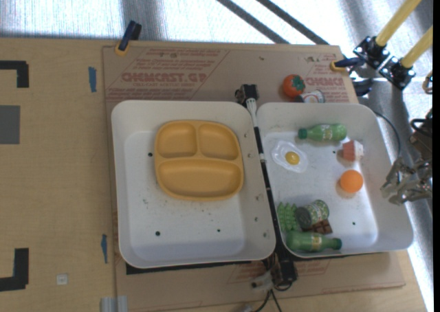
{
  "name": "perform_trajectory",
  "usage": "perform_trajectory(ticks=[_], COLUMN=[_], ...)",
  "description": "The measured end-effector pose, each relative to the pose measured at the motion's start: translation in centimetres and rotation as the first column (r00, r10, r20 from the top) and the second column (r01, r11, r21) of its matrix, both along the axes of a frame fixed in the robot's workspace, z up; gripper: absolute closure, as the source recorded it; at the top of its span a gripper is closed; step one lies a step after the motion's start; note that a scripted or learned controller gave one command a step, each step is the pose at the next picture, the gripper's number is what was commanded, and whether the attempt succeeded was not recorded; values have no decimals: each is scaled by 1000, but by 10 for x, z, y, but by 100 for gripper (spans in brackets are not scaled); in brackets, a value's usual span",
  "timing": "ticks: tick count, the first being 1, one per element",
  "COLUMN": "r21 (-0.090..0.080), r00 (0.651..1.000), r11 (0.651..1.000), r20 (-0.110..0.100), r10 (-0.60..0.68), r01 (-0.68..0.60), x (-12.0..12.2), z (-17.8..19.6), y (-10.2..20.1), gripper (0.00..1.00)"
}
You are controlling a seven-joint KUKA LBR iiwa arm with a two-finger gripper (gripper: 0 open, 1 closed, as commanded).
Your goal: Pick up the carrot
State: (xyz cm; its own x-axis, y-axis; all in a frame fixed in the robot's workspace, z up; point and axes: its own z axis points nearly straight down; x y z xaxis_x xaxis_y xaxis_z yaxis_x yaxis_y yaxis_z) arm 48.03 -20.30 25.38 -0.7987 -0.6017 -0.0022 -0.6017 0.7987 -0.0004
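1. The right bin (395, 231) has bare floor at its centre, with items ringing it.
2. The carrot is probably the small orange-red piece (350, 150) near the right wall.
3. The gripper (407, 183) sits just outside that wall; whether it is open or closed cannot be told.

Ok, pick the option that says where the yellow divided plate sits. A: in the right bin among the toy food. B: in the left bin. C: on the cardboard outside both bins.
B: the yellow divided plate lies flat in the left bin, while the right bin holds the toy food, such as the fried egg and the orange ball.
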Motion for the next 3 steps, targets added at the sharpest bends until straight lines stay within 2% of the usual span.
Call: perform_trajectory(ticks=[1, 2, 3], r21=[0, 1, 0], r00=[960, 798, 472], r11=[960, 798, 472], r20=[6, 1, -1], r10=[-281, -602, -881], r01=[281, 602, 881], x=[11, 11, 0], z=[49, 30, 7], y=[-21, -21, -12], gripper=[100, 100, 100])
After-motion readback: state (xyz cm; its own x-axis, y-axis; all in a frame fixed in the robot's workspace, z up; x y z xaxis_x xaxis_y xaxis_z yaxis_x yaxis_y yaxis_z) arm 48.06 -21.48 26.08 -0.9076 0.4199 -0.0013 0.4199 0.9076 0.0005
